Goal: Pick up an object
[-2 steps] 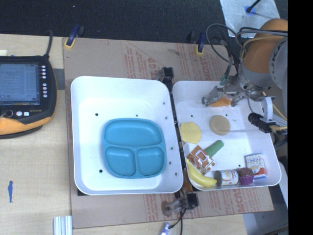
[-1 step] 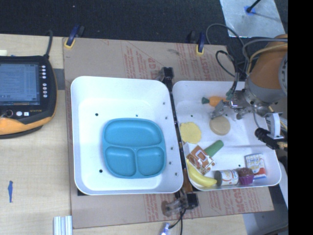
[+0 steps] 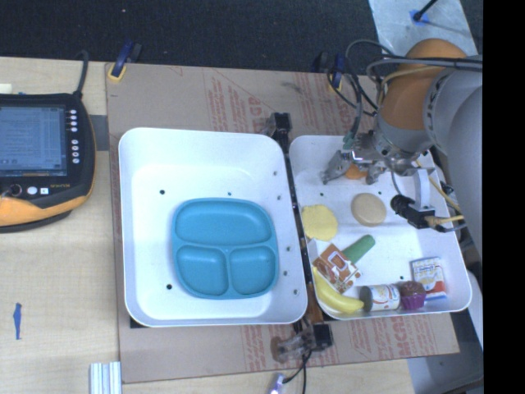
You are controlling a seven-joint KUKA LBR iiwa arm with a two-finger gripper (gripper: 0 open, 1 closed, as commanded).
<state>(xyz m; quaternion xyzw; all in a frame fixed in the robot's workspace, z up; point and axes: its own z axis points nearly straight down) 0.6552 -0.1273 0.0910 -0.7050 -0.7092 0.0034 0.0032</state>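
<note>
Jaws [image 3: 351, 168] low over far end of right bin [image 3: 459, 302], an orange piece [image 3: 355, 171] at their tips; grip cannot be told. Round biscuit [image 3: 369, 210] just nearer, yellow disc [image 3: 320, 222] beside it.

Even overhead light, soft shadows, mild glare on white bins [image 3: 139, 220], slightly soft focus.

Small orange obj [image 3: 356, 171] under gripper [image 3: 351, 167], right bin [image 3: 312, 156].
</note>
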